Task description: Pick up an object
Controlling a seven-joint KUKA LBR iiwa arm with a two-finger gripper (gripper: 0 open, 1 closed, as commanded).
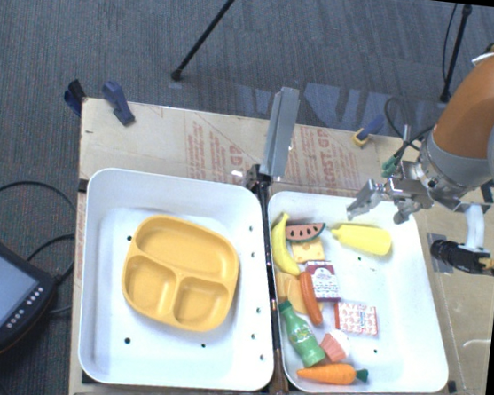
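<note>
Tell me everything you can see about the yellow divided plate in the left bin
The yellow divided plate is a rounded-square tray that looks like matte plastic, in an orange-yellow tone. It has three compartments: one wide one along its upper side and two smaller ones below. It lies flat, right side up and turned slightly askew, about in the middle of the left bin, resting on the bin's white floor. All three compartments hold nothing, and no other object touches it. The gripper is far off, above the right bin.

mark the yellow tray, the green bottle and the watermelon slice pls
yellow tray (181, 273): camera view, on the ridge between its compartments.
green bottle (301, 336): camera view, mid-body.
watermelon slice (304, 231): camera view, on the red flesh.
</note>
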